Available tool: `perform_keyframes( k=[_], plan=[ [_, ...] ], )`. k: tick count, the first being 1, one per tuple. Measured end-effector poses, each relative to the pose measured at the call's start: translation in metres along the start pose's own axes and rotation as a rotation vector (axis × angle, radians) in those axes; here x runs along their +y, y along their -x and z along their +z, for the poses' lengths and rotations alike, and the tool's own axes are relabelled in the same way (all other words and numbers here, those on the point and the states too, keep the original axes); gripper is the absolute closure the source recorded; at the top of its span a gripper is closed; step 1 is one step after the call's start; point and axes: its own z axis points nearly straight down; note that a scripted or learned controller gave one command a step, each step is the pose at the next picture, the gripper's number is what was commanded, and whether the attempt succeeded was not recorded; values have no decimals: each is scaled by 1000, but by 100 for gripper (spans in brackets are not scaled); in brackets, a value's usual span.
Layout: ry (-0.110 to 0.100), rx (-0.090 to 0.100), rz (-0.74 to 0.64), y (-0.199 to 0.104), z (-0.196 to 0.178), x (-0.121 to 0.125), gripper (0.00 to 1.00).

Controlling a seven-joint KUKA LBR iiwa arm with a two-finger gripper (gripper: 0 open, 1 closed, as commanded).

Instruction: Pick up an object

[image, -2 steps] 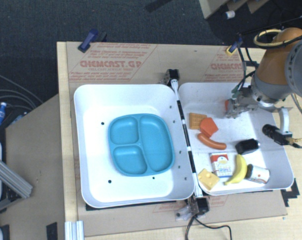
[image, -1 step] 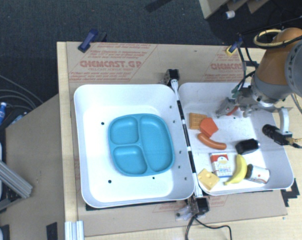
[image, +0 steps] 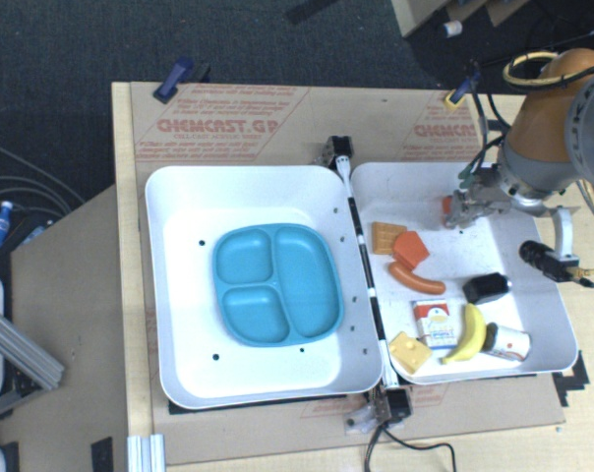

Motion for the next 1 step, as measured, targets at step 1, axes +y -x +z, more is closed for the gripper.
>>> perform_keyframes(
  k=[1],
  plan=[
    [0,0,0,0,0,0,0]
  ],
)
